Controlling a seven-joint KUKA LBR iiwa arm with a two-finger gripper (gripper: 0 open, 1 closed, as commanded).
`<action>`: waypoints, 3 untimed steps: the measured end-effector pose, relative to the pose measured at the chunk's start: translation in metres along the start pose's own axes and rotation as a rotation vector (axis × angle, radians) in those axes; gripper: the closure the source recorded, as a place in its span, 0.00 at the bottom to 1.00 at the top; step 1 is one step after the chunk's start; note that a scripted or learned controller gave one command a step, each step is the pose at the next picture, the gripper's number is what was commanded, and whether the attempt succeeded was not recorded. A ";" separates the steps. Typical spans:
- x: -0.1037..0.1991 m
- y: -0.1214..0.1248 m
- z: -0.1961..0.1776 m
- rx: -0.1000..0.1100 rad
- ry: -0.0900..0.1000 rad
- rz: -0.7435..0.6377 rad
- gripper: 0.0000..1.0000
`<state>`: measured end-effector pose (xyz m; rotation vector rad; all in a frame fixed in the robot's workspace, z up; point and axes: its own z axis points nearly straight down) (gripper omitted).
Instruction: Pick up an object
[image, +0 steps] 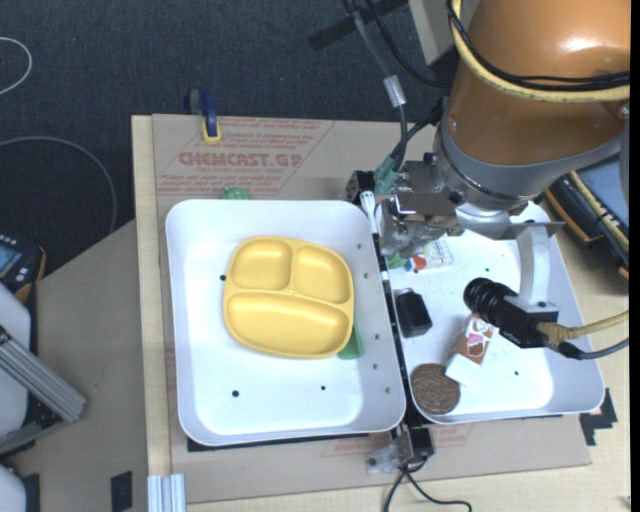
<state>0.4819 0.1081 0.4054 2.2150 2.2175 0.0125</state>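
Camera view. Your bench surface was a pale board (250, 155) printed in red lettering, set over dark carpet (80, 80). A blue and yellow clamp (208, 115) gripped the board's 12 o'clock edge. An aluminium rail (40, 385) lay off the board toward 8 o'clock.

The left bin (200, 330) held a yellow divided plate (290, 297) near its centre. A green piece (350, 346) showed from under the plate's 4 o'clock rim. Another green scrap (235, 193) sat on the board just beyond that bin's 12 o'clock wall.

The right bin (535, 388) held the smaller items you could have picked:
- A black block (411, 312) lay close to the 9 o'clock wall.
- A brown disc (435, 388) lay flat at the bin's 7 o'clock corner.
- A small white and red carton (476, 340) stood tilted just beside the disc, toward its 1 o'clock.
- A red and white scrap (428, 262) lay near the 11 o'clock corner.

Your gripper (400, 243) hung over the right bin's 11 o'clock corner, close to the divide between the bins. It stood above the scrap and apart from the black block. You could not tell whether the pincer was spread or pressed together, and nothing was seen held in it.
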 end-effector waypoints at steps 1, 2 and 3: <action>0.000 0.001 -0.010 -0.002 0.000 -0.001 1.00; 0.001 0.001 -0.020 -0.005 0.000 -0.001 1.00; 0.001 0.002 -0.031 -0.007 0.000 -0.002 1.00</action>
